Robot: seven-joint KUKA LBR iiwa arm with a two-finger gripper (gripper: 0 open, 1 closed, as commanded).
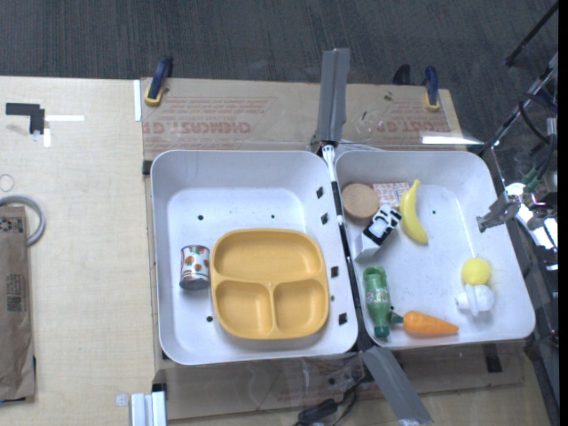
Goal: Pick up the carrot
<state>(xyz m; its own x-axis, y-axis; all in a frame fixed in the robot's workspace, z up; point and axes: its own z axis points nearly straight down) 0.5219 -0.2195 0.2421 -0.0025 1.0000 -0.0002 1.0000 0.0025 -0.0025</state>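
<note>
The carrot (429, 325) is seen lying flat in the right bin (493, 181), close to that bin's near edge and toward its near-left corner, with the point directed toward the near-right corner. Its blunt end lies just beside the green bottle (377, 301), which is laid along the bin's left wall. A white object (477, 300) with a yellow ball (477, 271) is found near the tip, on the far-right side of it. A banana (413, 211), a brown disc (360, 201) and a small black-and-white item (382, 225) are grouped near the bin's far-left corner, well apart from the carrot.

The tool (502, 209) is seen at the bin's right edge, away from the carrot; whether it is released or clenched cannot be told.

The step in hand is judged to be the approach. The carrot would best be taken at its thick middle, with the closing line set across its long axis. The descent should be kept clear of the bottle and of the near wall, since the carrot may be expected to roll if nudged on one side.
</note>
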